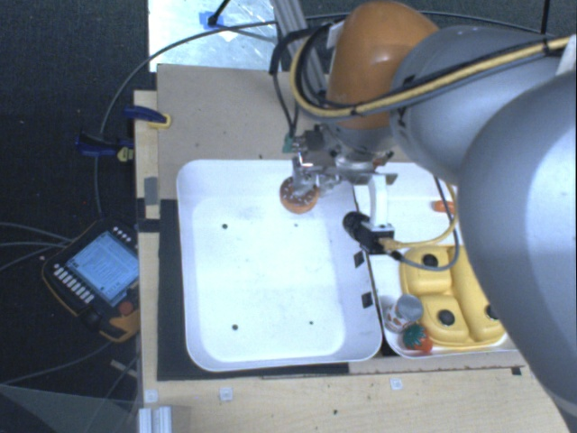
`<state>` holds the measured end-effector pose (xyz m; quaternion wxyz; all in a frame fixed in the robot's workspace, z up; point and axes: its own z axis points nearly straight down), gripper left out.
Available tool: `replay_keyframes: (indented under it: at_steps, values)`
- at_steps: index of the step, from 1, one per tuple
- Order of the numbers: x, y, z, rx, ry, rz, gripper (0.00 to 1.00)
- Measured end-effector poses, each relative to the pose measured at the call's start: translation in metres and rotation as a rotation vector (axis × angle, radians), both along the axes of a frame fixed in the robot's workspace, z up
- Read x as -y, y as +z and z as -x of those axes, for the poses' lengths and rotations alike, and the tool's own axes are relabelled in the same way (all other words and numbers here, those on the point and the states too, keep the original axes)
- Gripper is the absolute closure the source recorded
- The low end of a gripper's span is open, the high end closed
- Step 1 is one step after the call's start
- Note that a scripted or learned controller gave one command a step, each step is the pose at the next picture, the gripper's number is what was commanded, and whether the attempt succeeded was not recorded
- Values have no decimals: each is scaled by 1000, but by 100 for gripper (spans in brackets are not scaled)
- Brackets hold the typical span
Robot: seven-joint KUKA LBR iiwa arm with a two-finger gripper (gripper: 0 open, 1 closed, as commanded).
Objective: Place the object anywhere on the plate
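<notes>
Single fixed camera above the bench [225, 106], looking down aslant, both bins [261, 332] in frame

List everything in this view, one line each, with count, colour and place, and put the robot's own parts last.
white bins: 2, white, side by side on the bench; left bin, right bin largely under the arm
round object: 1, brown-orange, at the left bin's upper edge, right under the hand
yellow item: 1, yellow with dark spots, in the right bin
small items: about 2, grey and green-red, at the right bin's lower left corner
handheld control pad: 1, black and orange with a blue screen, left of the bench
clamps: 2, blue and yellow, at the bench's upper left edge
arm: 1, grey with an orange band, reaching in from the right
hand: 1, over the round object
</notes>
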<state>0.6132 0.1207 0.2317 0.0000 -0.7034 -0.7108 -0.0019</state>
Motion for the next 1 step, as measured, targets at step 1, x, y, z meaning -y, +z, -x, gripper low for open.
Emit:
replay_keyframes:
  at_steps: [1]
  values:
    - [-22, 1, 3, -1, -4, 1, 100]
